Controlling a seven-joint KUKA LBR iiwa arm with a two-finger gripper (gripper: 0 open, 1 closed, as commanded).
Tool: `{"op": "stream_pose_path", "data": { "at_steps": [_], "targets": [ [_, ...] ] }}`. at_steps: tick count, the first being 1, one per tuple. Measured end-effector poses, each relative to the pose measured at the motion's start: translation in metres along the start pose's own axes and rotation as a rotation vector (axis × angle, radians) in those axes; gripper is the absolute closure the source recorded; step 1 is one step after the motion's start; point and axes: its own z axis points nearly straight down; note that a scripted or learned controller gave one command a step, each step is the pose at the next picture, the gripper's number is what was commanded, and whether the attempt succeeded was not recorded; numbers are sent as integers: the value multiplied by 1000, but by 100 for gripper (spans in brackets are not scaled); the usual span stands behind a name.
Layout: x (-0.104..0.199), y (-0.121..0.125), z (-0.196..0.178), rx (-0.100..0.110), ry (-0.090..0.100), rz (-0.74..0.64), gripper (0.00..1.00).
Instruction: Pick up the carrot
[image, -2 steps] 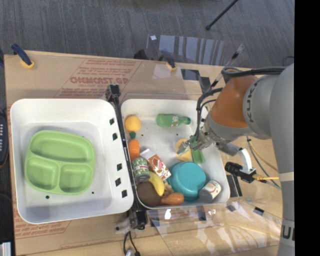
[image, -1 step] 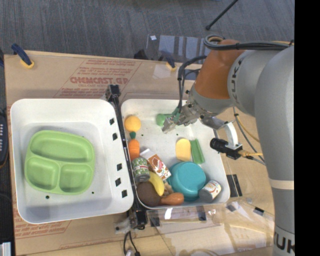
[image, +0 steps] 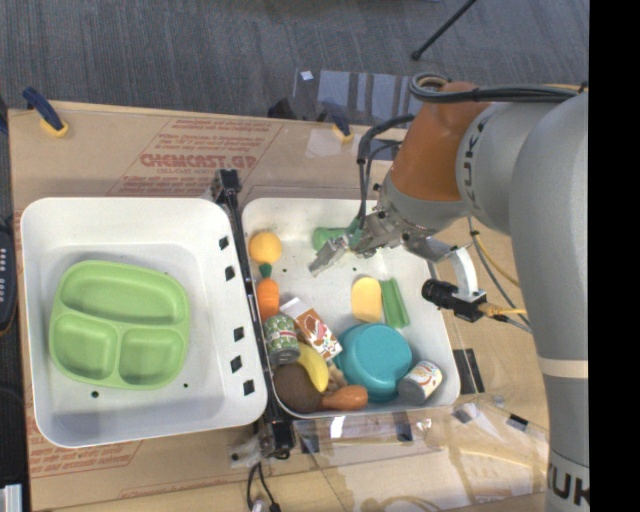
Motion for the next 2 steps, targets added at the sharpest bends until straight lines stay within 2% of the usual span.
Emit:
{"op": "stream_pose_path", "data": {
  "at_steps": [1, 2],
  "targets": [
    [29, 13, 78, -2, -4, 293, 0],
    [-33, -51, 79, -2, -1, 173, 0]
  ]
}}
